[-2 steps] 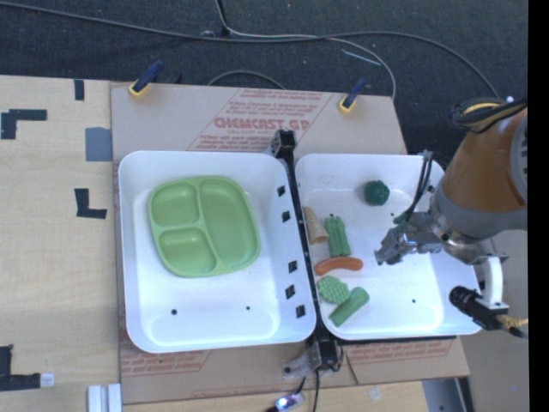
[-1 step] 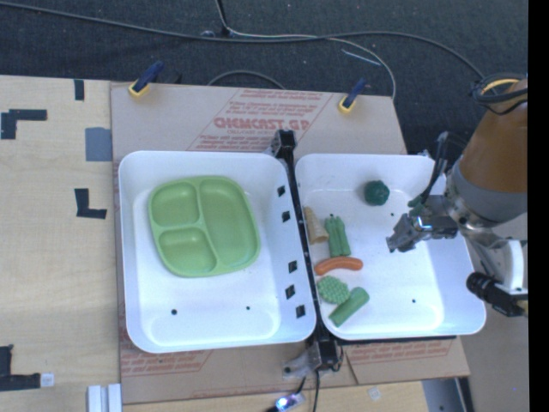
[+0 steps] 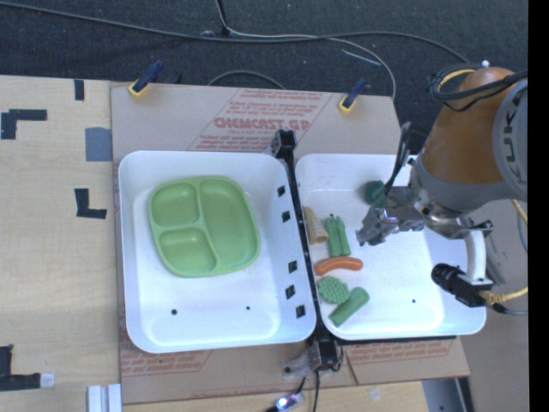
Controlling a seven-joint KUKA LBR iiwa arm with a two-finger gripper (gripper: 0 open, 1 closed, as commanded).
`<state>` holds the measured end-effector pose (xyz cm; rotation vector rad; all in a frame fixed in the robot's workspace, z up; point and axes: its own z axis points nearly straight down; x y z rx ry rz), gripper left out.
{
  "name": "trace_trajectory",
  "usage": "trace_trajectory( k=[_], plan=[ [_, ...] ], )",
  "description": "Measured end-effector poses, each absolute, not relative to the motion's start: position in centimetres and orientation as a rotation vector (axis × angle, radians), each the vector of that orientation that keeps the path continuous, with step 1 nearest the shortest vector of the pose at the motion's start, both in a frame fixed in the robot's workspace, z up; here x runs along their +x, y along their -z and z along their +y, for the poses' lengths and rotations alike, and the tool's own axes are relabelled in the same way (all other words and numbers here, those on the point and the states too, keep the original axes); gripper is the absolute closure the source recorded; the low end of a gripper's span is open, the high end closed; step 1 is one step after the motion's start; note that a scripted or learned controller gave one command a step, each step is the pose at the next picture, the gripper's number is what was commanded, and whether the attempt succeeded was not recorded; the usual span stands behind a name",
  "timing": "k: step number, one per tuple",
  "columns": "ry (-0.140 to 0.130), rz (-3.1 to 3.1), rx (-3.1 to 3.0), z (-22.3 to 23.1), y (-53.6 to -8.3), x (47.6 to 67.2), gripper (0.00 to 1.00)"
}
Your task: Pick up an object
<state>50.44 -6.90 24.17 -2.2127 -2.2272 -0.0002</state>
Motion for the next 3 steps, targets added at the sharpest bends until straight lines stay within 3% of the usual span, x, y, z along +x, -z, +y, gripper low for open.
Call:
trace_trajectory(
  k=[3],
  plan=[
    [0.002, -2.228, -2.214, 7.7, -24.8, 59.7, 1.0]
  ],
)
